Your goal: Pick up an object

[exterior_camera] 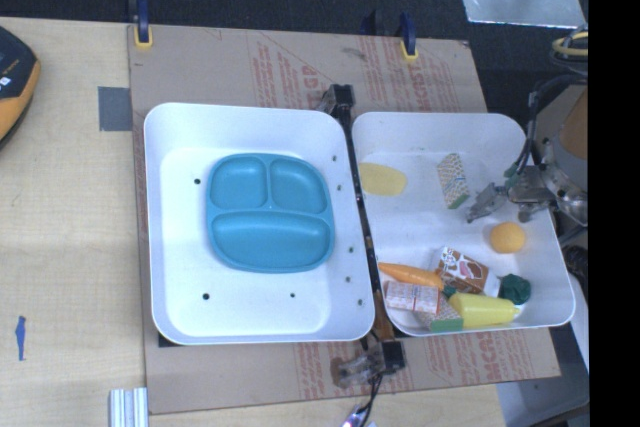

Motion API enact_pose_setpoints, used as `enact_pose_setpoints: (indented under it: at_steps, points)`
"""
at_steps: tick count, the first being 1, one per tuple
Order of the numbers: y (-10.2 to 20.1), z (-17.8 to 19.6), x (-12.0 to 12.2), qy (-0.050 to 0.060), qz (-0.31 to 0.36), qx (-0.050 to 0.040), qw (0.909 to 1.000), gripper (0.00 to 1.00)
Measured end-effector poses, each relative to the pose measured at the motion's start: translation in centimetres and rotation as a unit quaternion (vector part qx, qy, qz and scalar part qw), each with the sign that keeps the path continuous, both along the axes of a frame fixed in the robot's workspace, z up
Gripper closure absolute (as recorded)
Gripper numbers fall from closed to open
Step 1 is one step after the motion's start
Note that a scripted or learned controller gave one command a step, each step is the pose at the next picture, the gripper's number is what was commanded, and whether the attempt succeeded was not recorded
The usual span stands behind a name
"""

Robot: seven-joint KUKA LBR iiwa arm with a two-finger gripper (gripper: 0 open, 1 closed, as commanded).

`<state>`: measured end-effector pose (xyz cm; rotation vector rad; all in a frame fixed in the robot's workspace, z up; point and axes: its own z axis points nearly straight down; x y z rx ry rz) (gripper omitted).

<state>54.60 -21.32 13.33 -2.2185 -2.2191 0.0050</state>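
Two white bins sit side by side on a cardboard-covered bench. The left bin (180, 315) holds a blue divided plate (268, 212) at its centre. The right bin (420, 123) holds a pale yellow piece (382, 179), a small patterned packet (453, 179), an orange ball (507, 237), a toy carrot (410, 274), a printed carton (462, 267), a yellow block (484, 310) and a green piece (516, 288). The gripper (488, 203) hangs over the bin's right side, between packet and ball; its fingers appear spread, with nothing between them, though detail there is poor.
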Motion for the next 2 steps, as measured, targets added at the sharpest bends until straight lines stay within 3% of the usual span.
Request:
enact_pose_setpoints:
  at_steps: [1,2]
  points:
    - [0.2,-4.3,-4.0,0.002,0.002,0.0009,1.0,0.0]
    - [0.0,-3.1,-3.8,0.0,0.003,-0.0002,1.0,1.0]
